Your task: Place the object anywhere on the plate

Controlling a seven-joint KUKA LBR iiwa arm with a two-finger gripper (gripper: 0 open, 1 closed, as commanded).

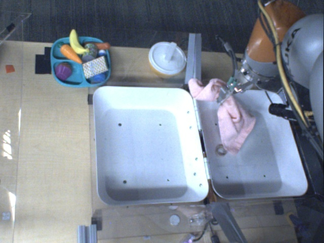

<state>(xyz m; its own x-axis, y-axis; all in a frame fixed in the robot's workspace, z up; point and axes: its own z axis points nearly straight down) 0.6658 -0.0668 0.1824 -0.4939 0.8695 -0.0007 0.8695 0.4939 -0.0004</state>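
We note the pink cloth [234, 121]: soft, crumpled, pale pink, draped in folds. Its lower bulk lies on the floor of the right bin [263, 178], toward that bin's back left; its upper part is lifted, and one end trails over the bin's back left corner. The pincer [229, 89] stands at the raised fold, and cloth appears gathered at its tip; we cannot tell how wide its fingers stand. The grey arm [298, 39] with its orange band rises behind the right bin's far right corner.

Left of the right bin and touching it along one edge sits the left bin [147, 146], white and shallow. Behind the left bin, near the seam between the two, we record a round white lidded container [167, 58]. Further left of that stands a blue compartment tray [78, 62] holding toy food, including a banana and a carrot.

The table [45, 151] is pale wood. Dark carpet [126, 4] lies beyond it.
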